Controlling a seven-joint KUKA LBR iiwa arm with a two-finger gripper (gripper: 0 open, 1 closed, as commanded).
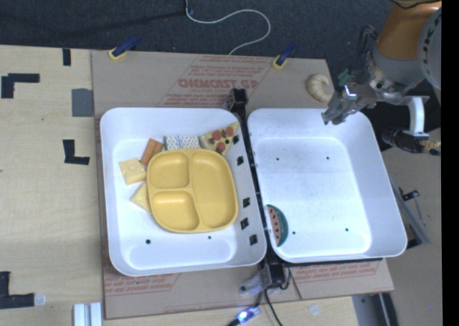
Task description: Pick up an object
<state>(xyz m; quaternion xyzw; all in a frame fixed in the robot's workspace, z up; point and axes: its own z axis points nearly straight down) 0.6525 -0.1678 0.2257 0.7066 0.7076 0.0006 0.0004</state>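
My gripper (334, 114) hangs over the far right corner of the right bin (373, 174), at the end of the grey arm with the orange band. Nothing shows between its tips. A watermelon-slice toy (277, 223) lies at the near left edge of the right bin. In the left bin (115, 174) a yellow divided plate (192, 190) sits in the middle, with tan cracker pieces (133, 171), a brown stick (151, 150) and a pizza-slice toy (221, 137) around its far side.
A tan rounded object (319, 87) lies on the cardboard just beyond the right bin, left of my gripper. A white cable (229, 20) loops across the dark floor at the back. Blue clips (285, 53) hold the cardboard's far edge.
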